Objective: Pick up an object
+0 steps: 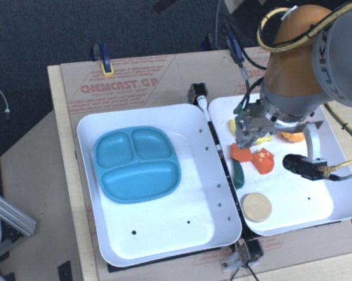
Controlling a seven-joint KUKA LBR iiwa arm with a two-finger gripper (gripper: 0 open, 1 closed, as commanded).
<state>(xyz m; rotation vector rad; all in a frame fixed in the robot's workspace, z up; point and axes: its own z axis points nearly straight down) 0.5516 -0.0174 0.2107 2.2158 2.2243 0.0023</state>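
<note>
Gripper (247, 135) low in right bin (337, 209), over yellow piece (233, 125) and orange-red pieces (253, 158); cannot tell the fingers' state. You should centre on one piece, clear of the bin wall, before lifting.

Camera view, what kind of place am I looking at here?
Probably a robotics lab bench for pick-up trials: a grey and orange robot arm over two white bins, a blue divided plate, small toy-like objects, and loose cables.
</note>
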